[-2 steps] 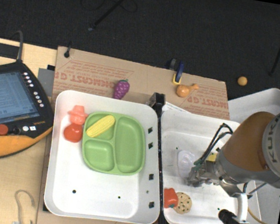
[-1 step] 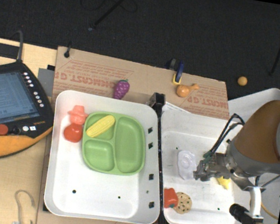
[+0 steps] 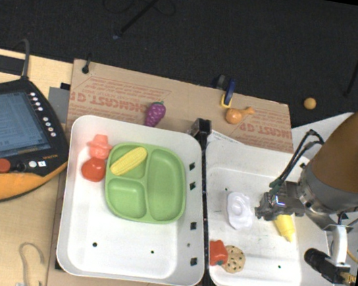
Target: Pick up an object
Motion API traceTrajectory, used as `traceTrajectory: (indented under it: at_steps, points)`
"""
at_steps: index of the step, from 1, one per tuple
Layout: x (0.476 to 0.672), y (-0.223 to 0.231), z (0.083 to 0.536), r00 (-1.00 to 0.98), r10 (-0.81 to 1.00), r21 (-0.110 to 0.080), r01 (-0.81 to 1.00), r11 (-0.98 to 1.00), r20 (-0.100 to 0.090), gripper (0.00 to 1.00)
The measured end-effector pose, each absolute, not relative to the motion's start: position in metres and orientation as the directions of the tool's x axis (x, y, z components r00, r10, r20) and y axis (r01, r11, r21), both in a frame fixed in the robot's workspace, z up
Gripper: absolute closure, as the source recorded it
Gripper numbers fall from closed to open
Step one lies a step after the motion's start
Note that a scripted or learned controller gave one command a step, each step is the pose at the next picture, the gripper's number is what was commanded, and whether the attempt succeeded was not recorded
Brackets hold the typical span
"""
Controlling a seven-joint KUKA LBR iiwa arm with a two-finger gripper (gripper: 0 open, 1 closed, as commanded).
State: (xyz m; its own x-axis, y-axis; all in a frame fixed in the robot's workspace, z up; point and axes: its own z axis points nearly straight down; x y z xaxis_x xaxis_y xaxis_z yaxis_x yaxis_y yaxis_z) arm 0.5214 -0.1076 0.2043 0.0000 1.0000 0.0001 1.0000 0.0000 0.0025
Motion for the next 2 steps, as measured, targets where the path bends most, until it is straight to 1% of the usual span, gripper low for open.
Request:
traceTrajectory:
  at_steps: [1, 2]
  points:
    - [0.522, -0.109, 0.229, 0.001, 1.0, 0.001, 1.0, -0.001, 0.0, 1.0]
    - [0.535, -0.054, 0.218, -0.003, 1.0, -0.003, 1.0, 0.003, 0.003, 1.0]
